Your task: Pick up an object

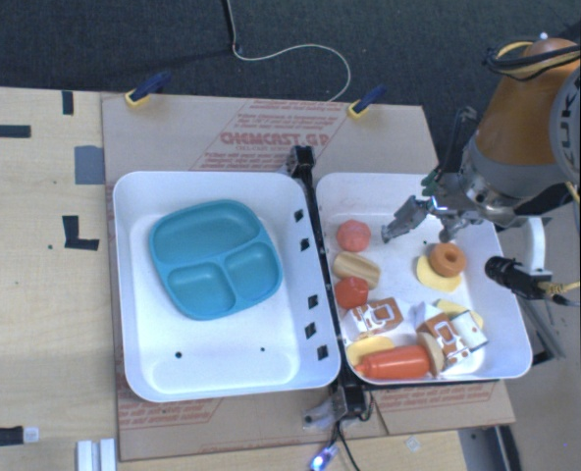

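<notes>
Orange ring-shaped toy doughnut [448,259]: lies in the right white bin [511,361], toward its upper right, on a pale yellow disc [434,276]. Touched by nothing from above.

Just up and left of it, two-finger gripper [419,231]: hangs over the bin's upper middle, fingers spread well apart, bare white floor visible between them, nothing gripped. Left finger slants down toward the left; right finger points down near the doughnut's top edge, contact impossible to judge.

Left of the gripper, pinkish-red ball [353,234]. Below that, in a column along the bin's left wall: tan bun-shaped toy [357,266], then a red round toy [351,292], touching or nearly so.

Along the near edge: white-and-orange patterned carton [377,315], yellow curved piece [368,345], long red sausage-shaped toy [399,363], a second white-and-orange carton [455,334], all crowded together, with a small yellow wedge [457,309] just above the second carton.

Behind the gripper, grey arm [526,116] with its orange band, entering from the right.

In the left white bin [133,292], alone, a blue three-section plastic tray [215,258], flat and slightly turned.

Under both bins, brown cardboard sheet [261,135] with red lettering, pinned at its far edge by two blue-and-yellow clamps [148,86]. Beyond that, thin white cable [290,52] looping over dark carpet.
</notes>
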Available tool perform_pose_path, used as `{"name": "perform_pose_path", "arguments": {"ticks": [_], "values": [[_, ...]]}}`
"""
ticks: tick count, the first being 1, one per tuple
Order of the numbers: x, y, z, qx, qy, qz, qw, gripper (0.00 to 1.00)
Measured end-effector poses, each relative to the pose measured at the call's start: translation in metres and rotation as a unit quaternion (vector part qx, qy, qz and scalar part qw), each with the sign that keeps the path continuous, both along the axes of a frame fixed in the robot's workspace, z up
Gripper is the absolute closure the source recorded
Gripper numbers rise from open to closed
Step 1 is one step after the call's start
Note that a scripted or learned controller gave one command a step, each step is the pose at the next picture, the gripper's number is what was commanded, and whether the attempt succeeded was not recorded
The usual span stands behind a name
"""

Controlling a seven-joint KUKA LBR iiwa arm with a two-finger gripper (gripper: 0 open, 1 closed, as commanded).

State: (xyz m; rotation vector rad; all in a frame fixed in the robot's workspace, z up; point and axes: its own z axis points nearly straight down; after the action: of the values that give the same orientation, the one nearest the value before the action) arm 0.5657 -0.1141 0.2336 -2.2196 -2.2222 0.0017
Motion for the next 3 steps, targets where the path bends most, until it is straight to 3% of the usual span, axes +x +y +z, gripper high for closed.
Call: {"name": "perform_pose_path", "arguments": {"ticks": [1, 2, 3], "values": [[-0.030, 0.081, -0.053, 0.0018, 0.004, 0.003, 1.0000, 0.00], [-0.080, 0.086, -0.050, 0.0005, 0.003, -0.001, 1.0000, 0.00], [-0.026, 0.054, -0.049, -0.0007, -0.001, -0.001, 1.0000, 0.00]]}}
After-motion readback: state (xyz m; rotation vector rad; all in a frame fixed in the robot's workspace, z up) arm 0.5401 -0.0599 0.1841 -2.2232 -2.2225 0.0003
